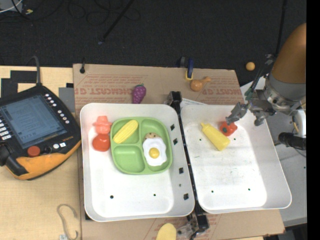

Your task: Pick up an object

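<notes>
Red small object (pixel 228 129) sits partly hidden beneath the gripper (pixel 234 118); its grip is unclear.

**Two bins and some strays on the desk**

The desk (pixel 30 204) carries a brown cardboard sheet (pixel 160 86), and on that sit two shallow white bins, the left bin (pixel 130 204) touching the right bin (pixel 250 194). On the cardboard behind them lie a purple grape bunch (pixel 138 93) and an orange pear-like toy (pixel 199 83) (well apart). A control pendant (pixel 35 129) rests on the bare wood at left, a metal hook (pixel 67 219) near the front edge.
</notes>
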Controlling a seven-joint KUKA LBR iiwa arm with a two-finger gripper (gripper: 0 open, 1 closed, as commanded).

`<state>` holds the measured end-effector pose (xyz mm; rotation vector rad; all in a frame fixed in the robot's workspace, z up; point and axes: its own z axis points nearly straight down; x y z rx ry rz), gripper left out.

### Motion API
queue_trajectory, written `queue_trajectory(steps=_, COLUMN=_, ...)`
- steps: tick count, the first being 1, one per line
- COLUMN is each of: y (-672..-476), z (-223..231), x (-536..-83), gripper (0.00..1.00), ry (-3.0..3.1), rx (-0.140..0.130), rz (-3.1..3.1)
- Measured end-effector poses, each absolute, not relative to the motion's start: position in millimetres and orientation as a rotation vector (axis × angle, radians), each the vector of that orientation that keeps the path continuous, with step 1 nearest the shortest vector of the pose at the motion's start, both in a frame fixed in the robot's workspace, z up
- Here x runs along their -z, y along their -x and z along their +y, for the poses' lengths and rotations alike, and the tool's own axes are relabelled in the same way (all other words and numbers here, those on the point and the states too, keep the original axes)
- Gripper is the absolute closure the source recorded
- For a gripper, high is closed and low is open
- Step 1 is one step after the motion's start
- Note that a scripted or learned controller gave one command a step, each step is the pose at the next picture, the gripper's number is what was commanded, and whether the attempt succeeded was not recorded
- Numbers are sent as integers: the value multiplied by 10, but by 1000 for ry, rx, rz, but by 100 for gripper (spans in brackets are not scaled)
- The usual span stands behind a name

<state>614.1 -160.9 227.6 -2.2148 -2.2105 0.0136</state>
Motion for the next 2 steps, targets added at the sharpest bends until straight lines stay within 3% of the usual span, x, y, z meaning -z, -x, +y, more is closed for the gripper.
queue_trajectory(steps=1, y=-6165, z=-1613, x=-2361, gripper=0, ry=2221, rx=-1, rz=-2221)
queue_trajectory(steps=2, y=-6182, z=-1560, x=-1924, gripper=0, ry=2215, rx=-5, rz=-2221)
